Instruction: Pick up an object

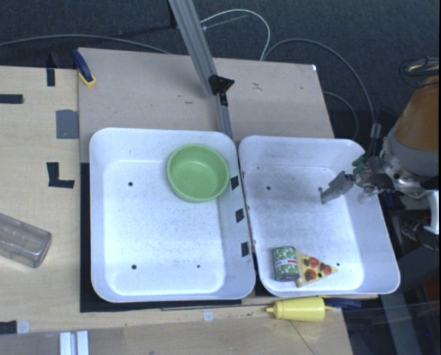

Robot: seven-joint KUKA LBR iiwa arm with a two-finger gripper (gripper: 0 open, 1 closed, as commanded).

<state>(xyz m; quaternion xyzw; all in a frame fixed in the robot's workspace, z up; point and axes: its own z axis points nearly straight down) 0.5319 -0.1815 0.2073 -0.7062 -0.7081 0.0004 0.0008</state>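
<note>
Grey claw (pixel 337 188) hovered over right bin (pixel 368 272), well apart from can (pixel 285 263) and pizza slice (pixel 314 268) touching near front wall. Couldn't tell claw's state. Risk: crowded pair near wall, grab slips or snags both.

Floor: dark blue-grey carpet (pixel 317 13) beyond the bench, crossed by thin cables (pixel 239 17).
Bench top: brown board (pixel 146 87); pale wood surface (pixel 21 161) to the left, marked with dark tape pieces (pixel 56 174).
Pole: grey metal bar (pixel 194 35) slanting in from the top.
Light: even, soft shadows.
</note>
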